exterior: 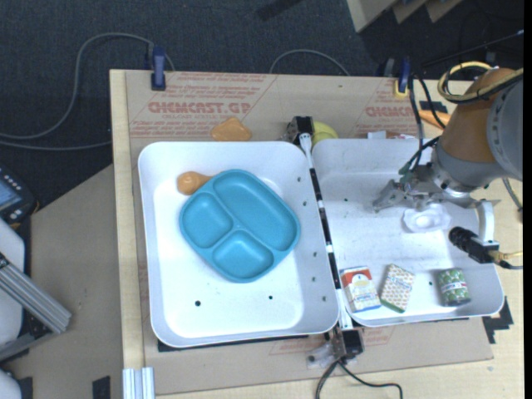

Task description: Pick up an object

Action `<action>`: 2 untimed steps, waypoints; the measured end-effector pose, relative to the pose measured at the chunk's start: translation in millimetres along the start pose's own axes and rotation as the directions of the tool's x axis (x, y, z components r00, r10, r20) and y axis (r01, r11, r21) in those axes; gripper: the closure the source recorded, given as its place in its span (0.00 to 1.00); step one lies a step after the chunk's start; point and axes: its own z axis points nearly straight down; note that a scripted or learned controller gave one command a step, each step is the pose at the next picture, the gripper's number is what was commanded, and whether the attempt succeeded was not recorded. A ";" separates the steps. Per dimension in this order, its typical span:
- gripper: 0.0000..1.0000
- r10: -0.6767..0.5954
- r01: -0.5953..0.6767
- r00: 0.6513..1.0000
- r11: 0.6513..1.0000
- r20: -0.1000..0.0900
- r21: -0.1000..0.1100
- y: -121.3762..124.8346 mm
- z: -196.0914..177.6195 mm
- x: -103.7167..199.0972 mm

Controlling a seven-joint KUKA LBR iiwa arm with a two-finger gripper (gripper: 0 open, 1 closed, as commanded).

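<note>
A bench [125, 223] of pale board is seen from above, and two shallow white bins are set on it side by side. The left bin [166, 298] is taken as the landmark. Most of its floor is covered by a blue tray [238, 224] with three compartments, laid at a slant. A small orange lump [192, 181] is tucked against the tray's upper left edge, inside the left bin.

The right bin [349, 169] is joined to the left bin's right wall. The arm [486, 131], grey with an orange band, is brought in over that bin's upper right part, well away from the left bin. The gripper [413, 196] is lowered near the floor of the right bin, with thin metal fingers [387, 198] splayed towards the left bin; how far they are parted cannot be told, and nothing is seen between them. A small clear or white thing [425, 219] is lying just below the gripper; whether it is touched cannot be told.

Along the right bin's near edge three small things are lined up. A red and white box [360, 289] is nearest the left bin, a patterned packet [396, 288] is just beside it, and a green can [453, 287] is farthest off.

Behind the left bin, on the bare bench, a tan lump [231, 129] is seen, and a yellow thing [322, 131] is lodged behind the seam between the bins.
</note>
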 end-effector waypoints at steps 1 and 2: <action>0.00 -0.003 0.003 1.000 1.000 0.002 -0.005 70.7 -34.2 -54.5; 0.00 -0.006 0.006 1.000 1.000 -0.015 0.007 9.1 1.2 -49.9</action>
